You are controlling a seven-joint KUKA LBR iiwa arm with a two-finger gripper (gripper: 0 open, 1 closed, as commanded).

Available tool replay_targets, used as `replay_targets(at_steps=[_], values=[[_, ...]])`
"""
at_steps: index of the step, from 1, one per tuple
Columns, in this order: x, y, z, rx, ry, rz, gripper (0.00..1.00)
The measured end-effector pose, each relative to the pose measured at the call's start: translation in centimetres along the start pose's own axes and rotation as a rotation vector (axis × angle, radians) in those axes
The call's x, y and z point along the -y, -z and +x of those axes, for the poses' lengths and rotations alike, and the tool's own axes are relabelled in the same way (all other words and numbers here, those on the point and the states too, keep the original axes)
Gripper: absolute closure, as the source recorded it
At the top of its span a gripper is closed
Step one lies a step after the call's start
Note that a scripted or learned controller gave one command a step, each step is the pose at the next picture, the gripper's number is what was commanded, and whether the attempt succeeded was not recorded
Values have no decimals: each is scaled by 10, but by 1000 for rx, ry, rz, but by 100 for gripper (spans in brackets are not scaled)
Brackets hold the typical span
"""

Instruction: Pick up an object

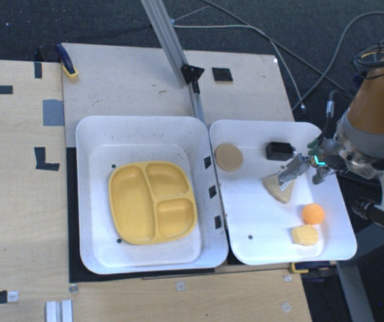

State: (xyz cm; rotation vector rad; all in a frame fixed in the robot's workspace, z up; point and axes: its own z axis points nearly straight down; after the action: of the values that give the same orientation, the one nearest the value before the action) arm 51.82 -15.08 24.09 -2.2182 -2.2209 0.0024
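**Gripper Hovering at the Right Bin's Far-Right Side**

Taking the right bin (246,247) as the landmark throughout, and going left to right.

Well to its left, on the bench: lying flat, some dark tape marks (44,156) on the wood, and a small blue-and-yellow clamp (67,62) up at the far corner of the pale board.

Just beside its left wall: sitting edge to edge, the left bin (88,180) — holding a yellow divided plate (153,202), three compartments facing up.

Rising from the seam between the two bins, toward the top: leaning left, a grey metal post (165,29).

Inside the landmark, near its left wall: resting flat, a round tan disc (229,157).

Toward its middle, at the far side: lying there, a small black block (279,150).

Just below and right of that block: lying on the floor, a pale beige wedge (279,189), with the gripper (304,168) hanging right over its upper edge. Spreading apart, the grey fingers (291,171) — nothing visibly held between them; touching the wedge or not, impossible to tell.

Nearer the front-right corner: sitting close together, an orange ball (313,214) and, just in front of it, a yellow block (305,235).

Over the right rim: reaching in, the arm (370,116) with its orange band.
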Motion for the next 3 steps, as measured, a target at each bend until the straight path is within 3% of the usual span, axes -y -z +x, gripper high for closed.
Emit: replay_targets(at_steps=[1,3], values=[[0,0,0,0,0,-1,0],[9,-111,3,-1,-2,5,0]])
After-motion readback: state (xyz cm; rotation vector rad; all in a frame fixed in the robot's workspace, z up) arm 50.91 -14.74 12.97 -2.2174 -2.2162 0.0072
